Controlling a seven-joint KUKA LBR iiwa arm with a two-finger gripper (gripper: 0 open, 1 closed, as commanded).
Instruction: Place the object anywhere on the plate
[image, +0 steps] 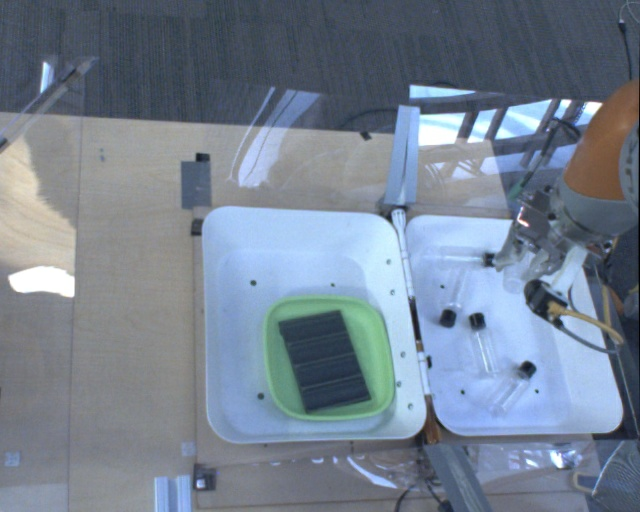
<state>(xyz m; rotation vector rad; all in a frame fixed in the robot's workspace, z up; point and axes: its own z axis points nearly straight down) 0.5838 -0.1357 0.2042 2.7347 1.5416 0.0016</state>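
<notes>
The gripper (527, 262) hovers over the right bin (590, 400); its finger state cannot be told. Clear vials (482, 345) lie just below-left of it. Descend squarely over one vial, then carry it left to the green plate (275, 350), which bears a dark ribbed block (323, 360).

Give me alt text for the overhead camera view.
A green plate holding a dark ridged block sits in the left bin; clear black-capped vials lie in the right bin, where the gripper reaches in.
</notes>
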